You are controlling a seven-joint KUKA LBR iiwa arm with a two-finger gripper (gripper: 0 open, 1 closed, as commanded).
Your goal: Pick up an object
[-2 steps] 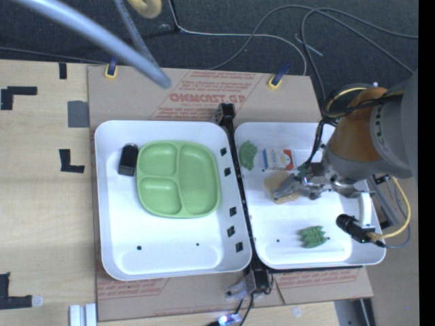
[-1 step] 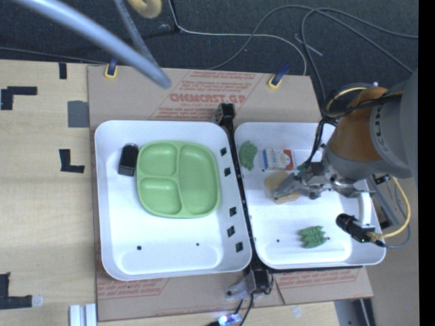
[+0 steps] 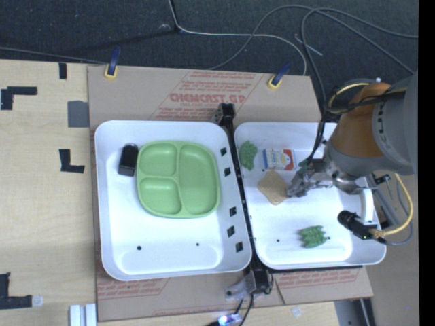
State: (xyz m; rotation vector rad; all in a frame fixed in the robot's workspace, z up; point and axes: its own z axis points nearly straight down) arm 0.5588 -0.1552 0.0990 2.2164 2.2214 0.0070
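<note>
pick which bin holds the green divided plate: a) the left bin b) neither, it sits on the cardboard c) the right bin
a: the green divided plate lies flat inside the left bin, next to a small black object, while the right bin holds the tan piece and the small green items.

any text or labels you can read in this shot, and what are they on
"CHEMCAST GP": red print on the brown cardboard sheet under the bins, above the left bin; the smaller red lines around it are too blurred to read.
Small carton in the right bin: red and blue printing, too small to read.
Red print on the cardboard's front edge: unreadable.
</note>
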